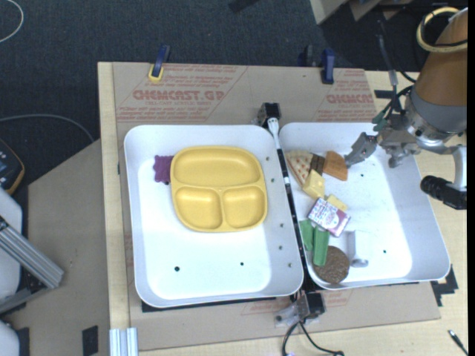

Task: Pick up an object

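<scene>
In the right bin (401, 221) several toy foods lie along the left wall. From the back they are a tan wedge (298, 167), an orange-brown block (334, 165), a yellow piece (315, 186), a small printed box (328, 216), green sticks (315, 243) and a brown disc (332, 265). My gripper (377, 156) hangs over the back of this bin, just right of the orange-brown block. Its two grey fingers (361, 150) stand apart with nothing between them, so it is open. The arm's orange band (445, 73) rises at the right.
The left bin (148, 221) holds a yellow divided plate (219, 188) with a purple piece (162, 167) at its left edge. A black divider (280, 170) runs between the bins. A small grey item (358, 251) lies near the brown disc.
</scene>
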You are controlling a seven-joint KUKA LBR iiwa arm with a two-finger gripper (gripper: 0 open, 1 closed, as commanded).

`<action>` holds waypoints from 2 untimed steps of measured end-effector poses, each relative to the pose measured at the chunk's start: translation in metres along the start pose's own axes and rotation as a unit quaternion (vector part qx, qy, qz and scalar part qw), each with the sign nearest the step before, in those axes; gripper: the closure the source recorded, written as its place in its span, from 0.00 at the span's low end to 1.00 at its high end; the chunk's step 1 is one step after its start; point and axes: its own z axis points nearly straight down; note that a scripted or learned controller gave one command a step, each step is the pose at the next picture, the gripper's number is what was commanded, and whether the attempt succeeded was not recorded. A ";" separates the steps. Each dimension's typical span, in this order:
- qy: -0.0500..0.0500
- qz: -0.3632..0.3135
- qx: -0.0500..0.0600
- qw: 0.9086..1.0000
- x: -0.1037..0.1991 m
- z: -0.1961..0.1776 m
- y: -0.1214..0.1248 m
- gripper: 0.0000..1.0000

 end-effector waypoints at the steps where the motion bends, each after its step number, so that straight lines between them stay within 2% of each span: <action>1: -0.001 -0.001 -0.006 1.000 0.000 -0.006 0.002 0.00; 2: 0.000 -0.001 -0.002 1.000 0.008 0.055 0.000 0.00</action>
